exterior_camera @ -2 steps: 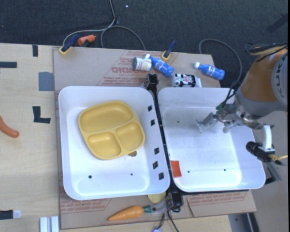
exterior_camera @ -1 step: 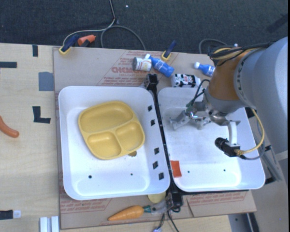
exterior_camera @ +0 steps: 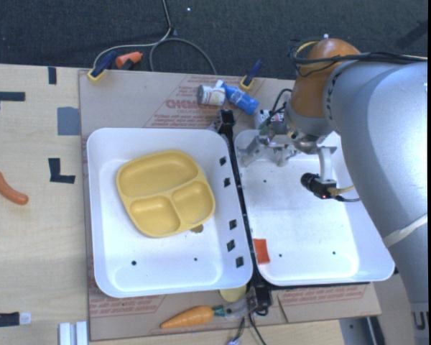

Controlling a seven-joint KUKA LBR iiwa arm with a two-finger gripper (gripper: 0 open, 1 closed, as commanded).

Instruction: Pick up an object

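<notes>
— So where's the arm (exterior_camera: 373,121) right now?

— Reaching in from the right, wrist low over the far end of the right bin (exterior_camera: 309,228). The gripper (exterior_camera: 273,144) sits near that bin's far left corner, close to the divider between the bins.

— Holding anything?

— Can't tell; the wrist hides that end of it from here.

— What's there to pick?

— A small orange block (exterior_camera: 261,250) lies in the right bin, by its near left edge, well apart from the gripper. The left bin (exterior_camera: 108,264) holds a yellow divided plate (exterior_camera: 165,191), tilted a little.

— And outside the bins?

— A carrot (exterior_camera: 188,317) on the near edge of the board, a sausage (exterior_camera: 9,188) far left on the bench, and a white-and-blue bottle (exterior_camera: 226,95) lying beyond the bins.
</notes>
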